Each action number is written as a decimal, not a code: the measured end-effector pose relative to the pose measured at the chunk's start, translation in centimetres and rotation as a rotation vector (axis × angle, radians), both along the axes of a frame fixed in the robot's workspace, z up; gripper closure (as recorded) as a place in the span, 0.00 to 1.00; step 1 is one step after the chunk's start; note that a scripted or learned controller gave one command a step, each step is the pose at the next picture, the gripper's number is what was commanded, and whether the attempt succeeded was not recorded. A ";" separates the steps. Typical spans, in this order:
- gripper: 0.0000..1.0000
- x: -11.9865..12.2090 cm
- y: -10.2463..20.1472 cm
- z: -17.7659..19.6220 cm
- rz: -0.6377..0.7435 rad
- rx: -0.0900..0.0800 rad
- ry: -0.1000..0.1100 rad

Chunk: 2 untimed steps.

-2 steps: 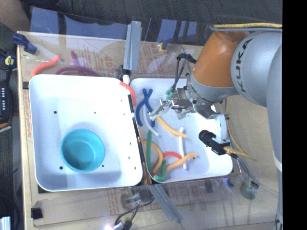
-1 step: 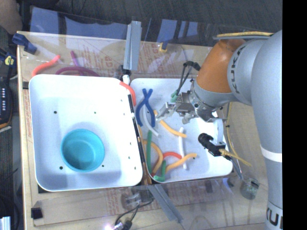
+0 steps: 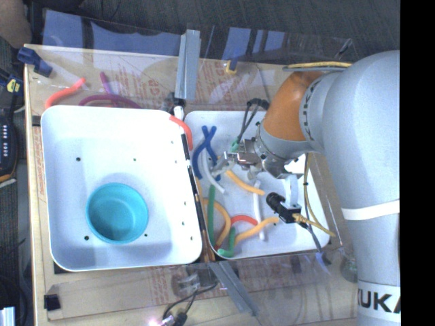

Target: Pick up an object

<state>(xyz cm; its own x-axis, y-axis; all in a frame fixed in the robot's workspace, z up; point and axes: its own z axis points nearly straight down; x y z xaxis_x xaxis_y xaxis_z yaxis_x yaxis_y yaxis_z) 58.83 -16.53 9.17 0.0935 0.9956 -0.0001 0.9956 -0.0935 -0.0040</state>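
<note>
Currently parked over the right bin [image 3: 309, 246], gripper [image 3: 239, 159] low near its upper-left corner; finger state impossible to tell. Crowded with thin bendy loops beside the divider wall: blue loop [image 3: 202, 153], green strip [image 3: 212, 212], yellow strip [image 3: 243, 182]. Roomier in the left bin [image 3: 61, 134]: smooth round blue bowl [image 3: 117, 213], well off that divider.

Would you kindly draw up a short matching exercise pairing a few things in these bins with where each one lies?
Things:
1. round blue plastic bowl
2. blue X-shaped piece
3. green bent tube
4. robot gripper

Places:
A. top of the right bin, near the divider
B. left bin
C. bottom edge of the right bin
D. over the middle of the right bin

Pairs: 1-B, 2-A, 3-C, 4-D
</note>
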 end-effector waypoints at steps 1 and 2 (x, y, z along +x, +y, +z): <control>1.00 0.0 0.1 1.0 0.003 0.003 0.003; 1.00 5.3 -2.4 12.6 0.286 0.000 -0.005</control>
